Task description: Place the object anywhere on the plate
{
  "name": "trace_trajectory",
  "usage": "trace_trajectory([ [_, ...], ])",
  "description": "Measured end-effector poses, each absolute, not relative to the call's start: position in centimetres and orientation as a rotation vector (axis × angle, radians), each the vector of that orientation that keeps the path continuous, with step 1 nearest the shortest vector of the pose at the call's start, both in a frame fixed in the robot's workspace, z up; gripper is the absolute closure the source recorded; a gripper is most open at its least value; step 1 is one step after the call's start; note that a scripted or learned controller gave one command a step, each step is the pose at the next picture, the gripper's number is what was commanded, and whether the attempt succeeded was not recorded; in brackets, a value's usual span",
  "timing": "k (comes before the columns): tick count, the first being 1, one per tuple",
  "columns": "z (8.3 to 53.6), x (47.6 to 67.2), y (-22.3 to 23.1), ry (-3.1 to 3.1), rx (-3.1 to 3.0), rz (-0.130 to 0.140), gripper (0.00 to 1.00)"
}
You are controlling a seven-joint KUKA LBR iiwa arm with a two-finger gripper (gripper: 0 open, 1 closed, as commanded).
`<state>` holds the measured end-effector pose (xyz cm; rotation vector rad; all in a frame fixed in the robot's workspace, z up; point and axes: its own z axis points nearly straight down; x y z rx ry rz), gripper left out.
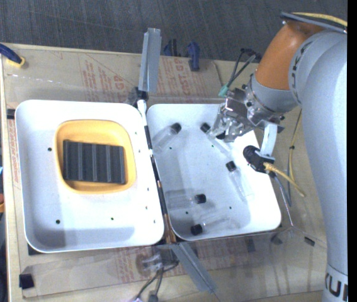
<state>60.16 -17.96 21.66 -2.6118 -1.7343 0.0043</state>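
Arm: the grey KUKA arm (317,74), its orange band above the wrist, reached in from the right over the upper right corner of the right bin.
Claw: the claw (228,129) hung low over the upper right part of the right bin (266,212); whether it stood apart or together I could not tell, and nothing could be made out in it.
Objects: several clear plastic tubes with black caps lay scattered in the right bin. One tube (167,134) lay tilted near the upper left corner; one (236,175) lay right of centre; one (187,200) lay toward the lower middle; another (206,222) lay by the lower edge. A further black cap (205,128) sat just beside the claw.
Plate: a yellow plate (96,131) with a dark ribbed inset (95,161) rested in the left bin (39,212), toward its upper half, well apart from the tubes.
Bench: the bench (71,65) carried both white bins side by side, touching along the middle.
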Motion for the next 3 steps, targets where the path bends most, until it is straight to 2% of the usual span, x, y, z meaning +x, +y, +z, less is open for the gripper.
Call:
trace_trajectory([
  [1, 21.8, 58.7, -10.6, -1.871, -2.518, 0.006, 1.0],
  [2, 20.3, 62.5, -6.0, -1.957, -2.454, 0.004, 1.0],
  [3, 23.1, 63.2, 0.8, -2.131, -2.305, 0.004, 1.0],
])
